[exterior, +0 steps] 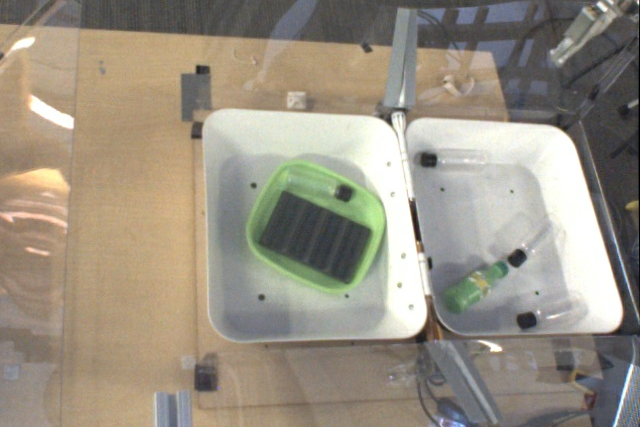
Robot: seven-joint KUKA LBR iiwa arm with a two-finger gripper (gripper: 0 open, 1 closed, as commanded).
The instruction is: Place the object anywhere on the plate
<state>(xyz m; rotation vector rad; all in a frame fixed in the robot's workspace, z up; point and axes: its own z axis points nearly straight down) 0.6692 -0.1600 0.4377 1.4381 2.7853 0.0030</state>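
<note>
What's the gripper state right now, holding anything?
Gripper: at the top right corner, away from both bins; open or closed cannot be told, and nothing is seen held in it.

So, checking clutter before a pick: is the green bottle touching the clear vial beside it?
Cannot tell. In the camera view the green bottle and clear vial meet end to end.

On the wooden table (120, 245) sit two white bins, the left bin (225, 305) and the right bin (580, 175), joined by a grey metal rail (402, 55), with a small white cube (296, 100) just behind the left one.
</note>
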